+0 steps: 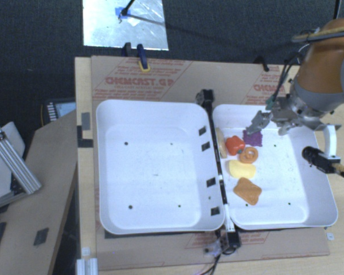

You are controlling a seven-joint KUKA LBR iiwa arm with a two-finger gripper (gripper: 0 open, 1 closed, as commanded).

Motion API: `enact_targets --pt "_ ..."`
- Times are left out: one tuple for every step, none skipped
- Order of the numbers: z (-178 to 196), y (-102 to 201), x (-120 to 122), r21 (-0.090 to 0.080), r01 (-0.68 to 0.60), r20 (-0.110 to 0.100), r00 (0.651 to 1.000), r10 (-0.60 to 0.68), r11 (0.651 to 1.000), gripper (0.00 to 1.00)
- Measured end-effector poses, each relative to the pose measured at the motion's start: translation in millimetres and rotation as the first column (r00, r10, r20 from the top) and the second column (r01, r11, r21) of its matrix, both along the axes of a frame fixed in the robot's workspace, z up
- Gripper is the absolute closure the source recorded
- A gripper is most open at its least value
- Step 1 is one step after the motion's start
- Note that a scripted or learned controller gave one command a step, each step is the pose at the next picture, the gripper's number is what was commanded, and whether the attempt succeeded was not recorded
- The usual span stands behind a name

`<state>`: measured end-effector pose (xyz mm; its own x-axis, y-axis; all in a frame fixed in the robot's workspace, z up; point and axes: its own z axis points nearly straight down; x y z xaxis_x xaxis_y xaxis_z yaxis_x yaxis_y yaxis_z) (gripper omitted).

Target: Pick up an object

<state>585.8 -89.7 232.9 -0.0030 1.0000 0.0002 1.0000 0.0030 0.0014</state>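
Your claw point(259, 125) hovers just above the purple piece point(253, 137) in the right bin point(318, 211); whether it grips, you cannot tell. Nothing looks lifted yet.

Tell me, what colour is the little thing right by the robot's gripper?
Purple. The small purple object sits in the right bin, seen in the camera view.

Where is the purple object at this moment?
The purple object lies in the right bin, near its back left part, just behind the red piece, directly below the gripper.

light: even, bright | glare: foil sheet point(125, 16) | focus: soft
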Motion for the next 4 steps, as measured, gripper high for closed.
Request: enact_targets --pt "-19.5 82.7 17.7 0.003 -0.009 0.000 1.000 0.009 1.000 0.00" --pt "-7.4 76.7 18.1 0.000 -0.001 0.003 1.000 0.001 1.000 1.00" --pt "7.7 15.3 -40.7 -0.003 0.008 -0.001 1.000 -0.008 1.000 1.00" --pt "172.4 79.8 -50.1 0.002 -0.007 0.020 1.000 0.007 1.000 1.00"
